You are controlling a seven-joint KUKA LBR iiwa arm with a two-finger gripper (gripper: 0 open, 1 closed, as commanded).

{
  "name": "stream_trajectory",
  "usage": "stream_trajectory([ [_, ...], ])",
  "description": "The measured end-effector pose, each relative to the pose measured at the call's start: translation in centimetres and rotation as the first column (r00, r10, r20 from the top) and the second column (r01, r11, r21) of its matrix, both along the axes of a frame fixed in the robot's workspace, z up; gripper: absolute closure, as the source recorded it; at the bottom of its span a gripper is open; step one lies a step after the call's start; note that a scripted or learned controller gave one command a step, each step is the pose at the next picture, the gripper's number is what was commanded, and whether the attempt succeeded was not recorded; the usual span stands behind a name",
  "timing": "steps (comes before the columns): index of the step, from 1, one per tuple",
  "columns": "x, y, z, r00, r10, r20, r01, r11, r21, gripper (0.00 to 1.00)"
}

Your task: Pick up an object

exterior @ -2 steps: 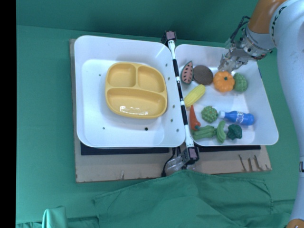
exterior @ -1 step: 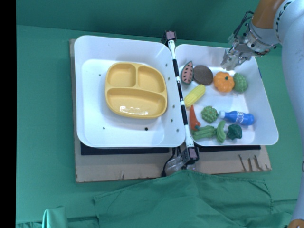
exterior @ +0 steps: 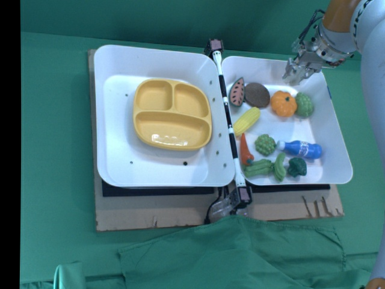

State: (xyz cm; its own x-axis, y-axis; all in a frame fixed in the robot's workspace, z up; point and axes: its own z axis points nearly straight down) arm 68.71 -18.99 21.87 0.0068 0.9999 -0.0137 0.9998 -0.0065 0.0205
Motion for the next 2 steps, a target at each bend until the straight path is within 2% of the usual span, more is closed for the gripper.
stream_trajectory([
  [1, 0.0, 0.0, -0.1, 1.0, 0.0, -0.002, 0.0, 1.0, -0.001, 0.0],
  [2, -4.2, 0.2, -3.5, 1.0, 0.002, -0.008, -0.002, 1.0, 0.009, 0.0],
])
